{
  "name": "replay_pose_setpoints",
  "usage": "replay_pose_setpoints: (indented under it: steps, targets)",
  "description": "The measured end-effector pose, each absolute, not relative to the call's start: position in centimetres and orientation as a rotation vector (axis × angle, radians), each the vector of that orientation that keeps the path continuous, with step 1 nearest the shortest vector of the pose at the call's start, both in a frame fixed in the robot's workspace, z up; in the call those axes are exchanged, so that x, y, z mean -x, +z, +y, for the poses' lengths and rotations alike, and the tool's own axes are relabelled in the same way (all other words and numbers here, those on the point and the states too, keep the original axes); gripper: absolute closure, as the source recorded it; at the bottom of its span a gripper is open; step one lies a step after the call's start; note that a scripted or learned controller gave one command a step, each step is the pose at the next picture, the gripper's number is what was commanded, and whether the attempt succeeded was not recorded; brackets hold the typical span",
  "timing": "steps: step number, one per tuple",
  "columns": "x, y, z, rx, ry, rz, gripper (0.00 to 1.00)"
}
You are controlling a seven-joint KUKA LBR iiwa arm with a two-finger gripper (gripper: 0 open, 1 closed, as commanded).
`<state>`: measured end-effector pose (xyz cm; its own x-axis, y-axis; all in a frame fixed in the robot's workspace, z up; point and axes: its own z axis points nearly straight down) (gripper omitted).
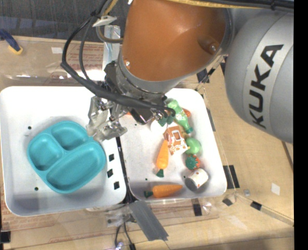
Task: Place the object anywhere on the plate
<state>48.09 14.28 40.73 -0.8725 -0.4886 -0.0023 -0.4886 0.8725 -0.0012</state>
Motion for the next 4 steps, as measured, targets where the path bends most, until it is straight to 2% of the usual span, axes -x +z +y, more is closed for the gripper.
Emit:
replay_pose_setpoints:
  steps: [1, 2, 3, 4]
  targets:
    - [-50.2, 49.2, 7.2, 0.839, -0.006, 3.018, 1.00]
    - [-48.9, 45.3, 7.0, 1.017, -0.003, 2.969, 1.00]
    - [-49.5, 49.3, 10.3, 1.925, -0.003, 2.478, 1.00]
    - [-47.7, 49.3, 10.1, 2.340, 0.000, 2.095, 1.00]
